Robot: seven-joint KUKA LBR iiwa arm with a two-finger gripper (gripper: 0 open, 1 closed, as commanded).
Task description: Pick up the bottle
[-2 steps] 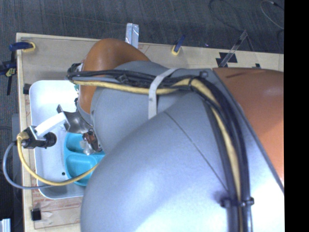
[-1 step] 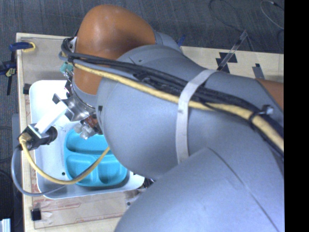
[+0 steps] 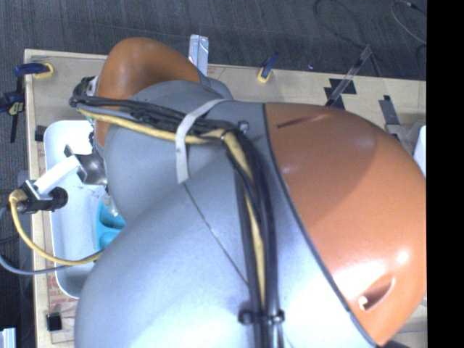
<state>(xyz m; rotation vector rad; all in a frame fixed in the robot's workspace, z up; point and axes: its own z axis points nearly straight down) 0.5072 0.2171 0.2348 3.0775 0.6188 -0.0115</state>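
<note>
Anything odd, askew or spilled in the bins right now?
No spill or damage shows. The arm hides most of both bins; the left bin's visible strip shows something light blue at the arm's edge, too hidden to identify.

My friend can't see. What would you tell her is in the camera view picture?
A big grey robot arm with orange bands and black and yellow cables covers most of the picture, reaching left over a wooden bench. Beside it shows part of a white bin with something light blue inside, mostly hidden by the arm.
</note>
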